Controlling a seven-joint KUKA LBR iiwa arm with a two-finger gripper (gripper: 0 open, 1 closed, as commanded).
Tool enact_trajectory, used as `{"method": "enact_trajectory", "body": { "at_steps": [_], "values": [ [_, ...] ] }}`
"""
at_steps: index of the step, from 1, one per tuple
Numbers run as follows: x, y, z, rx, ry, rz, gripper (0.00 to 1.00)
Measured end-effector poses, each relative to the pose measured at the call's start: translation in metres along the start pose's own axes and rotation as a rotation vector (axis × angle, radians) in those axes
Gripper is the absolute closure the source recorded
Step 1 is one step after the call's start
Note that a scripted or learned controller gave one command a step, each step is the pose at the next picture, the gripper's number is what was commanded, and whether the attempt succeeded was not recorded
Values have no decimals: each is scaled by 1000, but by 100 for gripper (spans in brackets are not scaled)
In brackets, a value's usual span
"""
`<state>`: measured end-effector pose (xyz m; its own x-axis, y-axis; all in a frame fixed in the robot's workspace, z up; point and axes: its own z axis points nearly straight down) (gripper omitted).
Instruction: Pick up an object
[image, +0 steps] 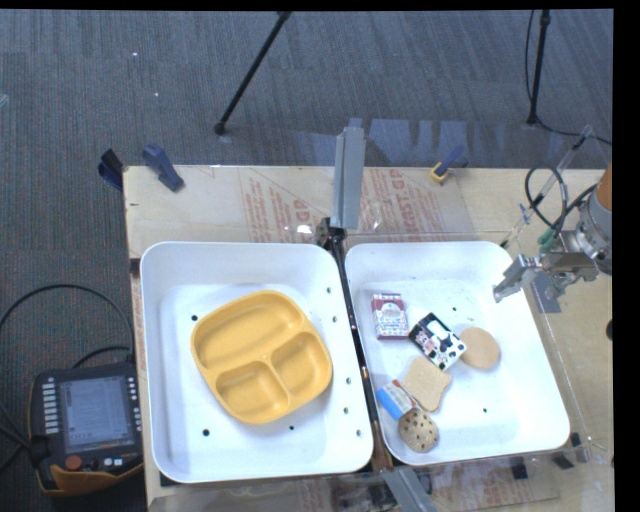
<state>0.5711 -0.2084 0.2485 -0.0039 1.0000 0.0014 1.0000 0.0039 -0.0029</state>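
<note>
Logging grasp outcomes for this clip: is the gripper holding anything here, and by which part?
Nothing is seen held. The gripper hangs over the right bin's right edge, apart from the objects lying in that bin.

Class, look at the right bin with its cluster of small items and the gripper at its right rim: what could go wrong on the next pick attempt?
1. The toast slice, cookie and blue item lie touching or nearly so; the fingers may nudge neighbours or catch two.
2. The gripper sits at the right bin's rim; a low approach may clip it.
3. The flat patterned card may be hard to pinch.
</note>
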Motion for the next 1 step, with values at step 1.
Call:
{"method": "enact_trajectory", "body": {
  "at_steps": [1],
  "values": [
    [58, -23, 90, 2, 1, -100, 0]
  ]
}}
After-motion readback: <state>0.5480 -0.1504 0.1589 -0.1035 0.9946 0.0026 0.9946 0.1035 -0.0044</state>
